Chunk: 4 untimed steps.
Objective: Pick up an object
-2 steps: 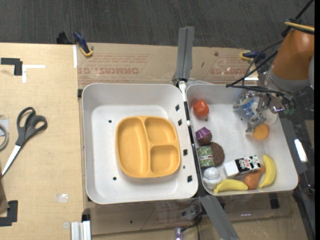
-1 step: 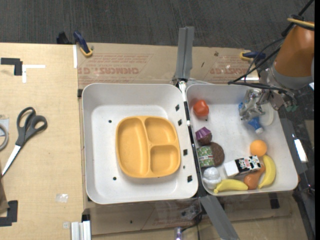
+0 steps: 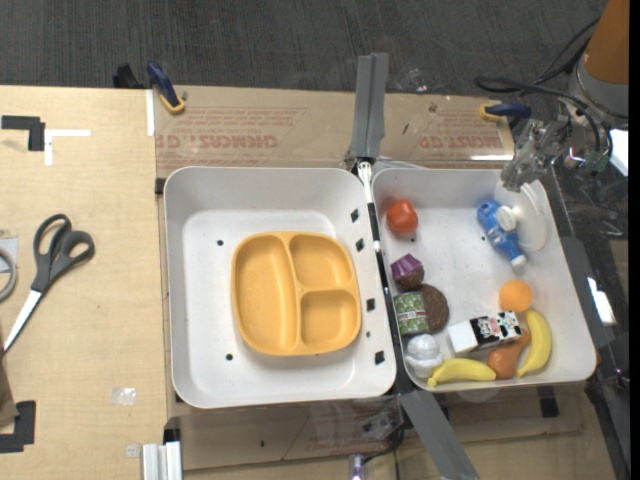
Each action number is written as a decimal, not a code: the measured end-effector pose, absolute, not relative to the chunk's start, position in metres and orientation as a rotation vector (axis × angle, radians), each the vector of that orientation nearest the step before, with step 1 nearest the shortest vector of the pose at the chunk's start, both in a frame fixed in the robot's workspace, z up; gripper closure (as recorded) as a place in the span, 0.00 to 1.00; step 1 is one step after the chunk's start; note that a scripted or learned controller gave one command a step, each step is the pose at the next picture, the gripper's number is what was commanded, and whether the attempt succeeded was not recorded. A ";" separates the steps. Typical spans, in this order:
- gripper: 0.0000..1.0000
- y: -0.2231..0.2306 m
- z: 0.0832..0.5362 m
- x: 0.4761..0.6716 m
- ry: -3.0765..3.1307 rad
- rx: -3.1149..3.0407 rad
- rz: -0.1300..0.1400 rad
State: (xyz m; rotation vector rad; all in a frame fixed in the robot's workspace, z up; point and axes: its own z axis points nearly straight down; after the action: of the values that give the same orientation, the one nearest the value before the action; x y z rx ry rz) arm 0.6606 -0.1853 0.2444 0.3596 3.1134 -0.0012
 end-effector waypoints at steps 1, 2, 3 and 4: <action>1.00 -0.171 0.272 0.580 3.043 0.768 -0.001; 1.00 -0.168 0.307 0.487 2.931 1.129 -0.001; 0.00 -0.168 0.307 0.487 2.931 1.128 -0.001; 0.00 -0.196 0.163 0.506 2.826 1.375 -0.002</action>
State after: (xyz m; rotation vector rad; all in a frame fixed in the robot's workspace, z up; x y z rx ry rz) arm 0.5061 -0.1957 0.1626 1.3749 2.8259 -0.0018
